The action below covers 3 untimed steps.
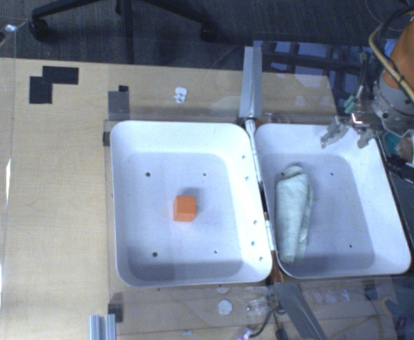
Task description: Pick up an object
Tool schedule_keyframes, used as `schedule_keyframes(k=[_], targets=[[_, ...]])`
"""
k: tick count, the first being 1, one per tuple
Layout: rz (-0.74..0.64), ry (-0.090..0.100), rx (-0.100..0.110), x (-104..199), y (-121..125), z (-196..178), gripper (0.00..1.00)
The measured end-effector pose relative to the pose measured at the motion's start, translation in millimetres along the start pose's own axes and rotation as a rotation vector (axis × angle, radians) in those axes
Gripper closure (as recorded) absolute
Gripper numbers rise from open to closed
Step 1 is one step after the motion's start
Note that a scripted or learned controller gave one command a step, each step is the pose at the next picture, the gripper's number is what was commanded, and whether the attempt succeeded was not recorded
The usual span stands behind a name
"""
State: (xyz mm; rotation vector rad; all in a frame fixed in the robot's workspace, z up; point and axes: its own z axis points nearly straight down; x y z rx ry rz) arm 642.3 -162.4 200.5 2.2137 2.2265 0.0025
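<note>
Hovering over the far right corner of the right bin (pixel 388 190), pincer (pixel 347 134) spread open and gripping nothing. Nothing lifted yet: rolled white cloth (pixel 293 211) lying in that bin, orange cube (pixel 185 208) sitting in the left bin (pixel 129 190). Descending, closing and raising all remaining.

End effector (pixel 346 134) raised, fingers apart, nothing between.
</note>
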Motion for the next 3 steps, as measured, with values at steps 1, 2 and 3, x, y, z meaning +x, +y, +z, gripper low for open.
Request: schedule_keyframes(k=[1, 2, 3], targets=[[-0.001, 0.01, 0.007, -36, 28, 114, 0.0], [-0.007, -0.002, -0.009, -37, 31, 100, 1.0], [0.101, -0.001, -0.005, 1, 28, 13, 1.0]])
